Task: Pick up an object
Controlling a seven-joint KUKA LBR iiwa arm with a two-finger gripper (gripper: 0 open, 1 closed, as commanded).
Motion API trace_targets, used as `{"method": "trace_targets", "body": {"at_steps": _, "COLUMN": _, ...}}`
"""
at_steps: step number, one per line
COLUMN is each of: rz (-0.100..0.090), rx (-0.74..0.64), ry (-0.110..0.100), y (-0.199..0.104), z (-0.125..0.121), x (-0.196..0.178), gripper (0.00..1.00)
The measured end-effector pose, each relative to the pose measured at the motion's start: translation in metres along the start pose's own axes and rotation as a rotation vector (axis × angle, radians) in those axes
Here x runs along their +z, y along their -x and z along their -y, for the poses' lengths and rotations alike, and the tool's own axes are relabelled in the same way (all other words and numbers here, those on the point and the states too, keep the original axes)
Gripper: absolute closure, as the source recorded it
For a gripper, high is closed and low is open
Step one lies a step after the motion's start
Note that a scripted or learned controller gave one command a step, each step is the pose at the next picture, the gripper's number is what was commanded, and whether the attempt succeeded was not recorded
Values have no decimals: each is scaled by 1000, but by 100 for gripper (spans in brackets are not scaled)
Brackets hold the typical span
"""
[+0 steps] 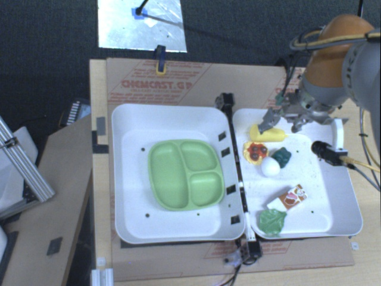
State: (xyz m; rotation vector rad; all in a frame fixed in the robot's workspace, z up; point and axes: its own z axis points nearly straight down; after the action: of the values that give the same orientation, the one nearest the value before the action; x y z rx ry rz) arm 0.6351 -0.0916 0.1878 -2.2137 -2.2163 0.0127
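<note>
Hovering at the far end of the right bin [345, 219], just above and beside the yellow block [271, 135]: the gripper [284, 119], fingers spread apart and pinching nothing. Reaching in from the right, the grey arm [351, 58] with its orange band.

Lying directly under the left fingertip and a touch nearer the camera, the yellow block, long axis running roughly left to right across the bin, close to its far wall. Judging from this, needing only a short drop, with the fingers closing across the block's short width rather than along its length.

Crowding it on the near side: a round yellow and red piece [255, 152] touching or nearly touching the block's lower edge, a dark green piece [281, 157] just beside, and a white egg [270, 168] below those. Risking a nudge of the round piece if descending too far toward the camera.

Sitting well apart near the front of the same bin: a small red and white carton [290, 198] and a green leaf [271, 221]. Resting in the left bin [128, 159], a green divided tray [183, 174], well clear of the gripper.
</note>
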Motion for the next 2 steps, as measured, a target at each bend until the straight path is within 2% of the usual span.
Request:
{"method": "trace_targets", "body": {"at_steps": 1, "rz": 1, "rx": -2, "ry": 13, "y": 0, "z": -3, "x": -8, "gripper": 0}}
{"method": "trace_targets", "body": {"at_steps": 2, "rz": 1, "rx": -6, "ry": 11, "y": -6, "z": -10, "x": 50, "gripper": 0}}
